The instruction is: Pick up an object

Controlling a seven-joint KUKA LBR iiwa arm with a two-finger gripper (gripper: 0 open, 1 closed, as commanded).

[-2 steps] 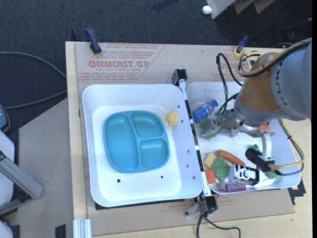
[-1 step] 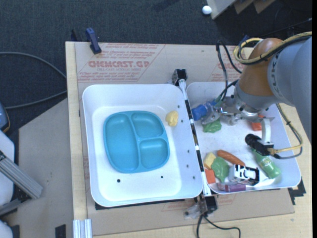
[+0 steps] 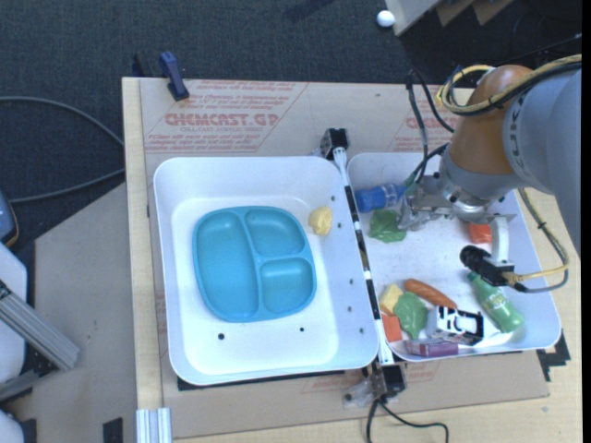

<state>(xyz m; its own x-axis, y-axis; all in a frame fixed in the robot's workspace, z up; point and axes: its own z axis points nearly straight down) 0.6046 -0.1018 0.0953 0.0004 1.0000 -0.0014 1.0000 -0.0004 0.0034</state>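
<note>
Bench board [image 3: 231, 123]: pale sheet printed in red, reading in part "CHEMCAST GP", with smaller red lines below and above too fine to read; a blue clamp [image 3: 172, 74] sits at its far left corner. Left bin [image 3: 185, 340]: white, shallow, holding a blue divided plate [image 3: 254, 261] with three compartments, and a small yellow piece [image 3: 320, 220] just beside the plate's far right corner, close to the bin wall. Right bin [image 3: 545, 317]: white, touching the left bin along a shared edge. Contents, placed relative to the gripper [image 3: 411, 212]: a green leafy object [image 3: 388, 229] directly at the gripper tip, touching or just under it; a blue bottle [image 3: 377, 197] just beyond it toward the left bin; an orange-red item [image 3: 479, 233] beside the arm on the other side; a green bottle with black cap [image 3: 494, 298] nearer the camera; a carrot-like orange piece [image 3: 429, 292], a yellow piece [image 3: 391, 295], a green piece [image 3: 411, 314], a black-and-white item [image 3: 459, 322] and a purple marker-like item [image 3: 434, 347] clustered in the near corner. Writing on these items is not legible. Gripper finger spread: cannot tell; nothing is visibly held between the fingers.
</note>
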